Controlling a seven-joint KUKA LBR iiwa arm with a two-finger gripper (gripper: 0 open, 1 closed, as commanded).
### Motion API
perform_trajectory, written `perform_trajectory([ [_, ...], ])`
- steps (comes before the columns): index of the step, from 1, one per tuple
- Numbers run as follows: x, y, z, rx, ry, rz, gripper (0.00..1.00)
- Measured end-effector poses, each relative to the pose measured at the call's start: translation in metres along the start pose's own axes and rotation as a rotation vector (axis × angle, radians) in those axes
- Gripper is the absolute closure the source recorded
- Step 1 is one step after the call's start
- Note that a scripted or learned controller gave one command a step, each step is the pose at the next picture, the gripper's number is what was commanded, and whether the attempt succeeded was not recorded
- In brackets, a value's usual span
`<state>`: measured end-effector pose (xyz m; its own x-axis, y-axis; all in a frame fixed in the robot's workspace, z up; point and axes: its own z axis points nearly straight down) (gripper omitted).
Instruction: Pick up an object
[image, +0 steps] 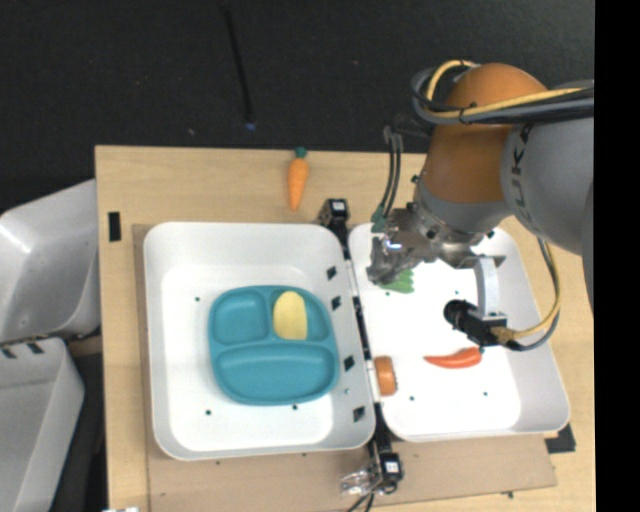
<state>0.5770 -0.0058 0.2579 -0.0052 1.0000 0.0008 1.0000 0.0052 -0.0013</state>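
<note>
Low over the green piece, claw poised in the right bin

The grey arm (560, 170) with its orange band reaches in from the right, and its claw (388, 262) hangs at the upper-left corner of the right white bin (520, 400), directly over a small green leafy-looking toy (402, 284). Whether the claw is spread or pressed together cannot be told from this slanted view; the wrist hides the tips, and nothing can be seen pinched between them.

That green piece lies just beside the claw, close to the bin's left wall. It looks soft, thin and very light, so it would likely flatten or slide rather than resist; a pinch across its narrow middle, straight down, seems the safest hold, though the nearby wall leaves little room on one side.

Elsewhere in the same bin, a curved red chilli-shaped toy (454, 359) lies near the centre, and a small round orange piece (385, 375) rests against the left wall lower down. Both look like smooth, rigid plastic, light but slippery; the chilli would best be taken across its thicker middle.

The left white bin (170, 420) holds a blue divided plastic tray (250, 370) with a pale yellow oval object (291, 315) in its upper-right compartment. An orange toy carrot (297, 179) lies on the wooden counter (200, 180) above the bins.
</note>
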Motion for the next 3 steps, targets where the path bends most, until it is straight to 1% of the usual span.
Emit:
perform_trajectory([
  [1,0.041,-0.010,0.006,0.000,0.000,0.000,1.00],
  [2,0.085,-0.037,0.013,0.001,0.000,-0.001,1.00],
  [3,0.082,-0.036,0.013,-0.001,0.000,0.003,0.00],
])
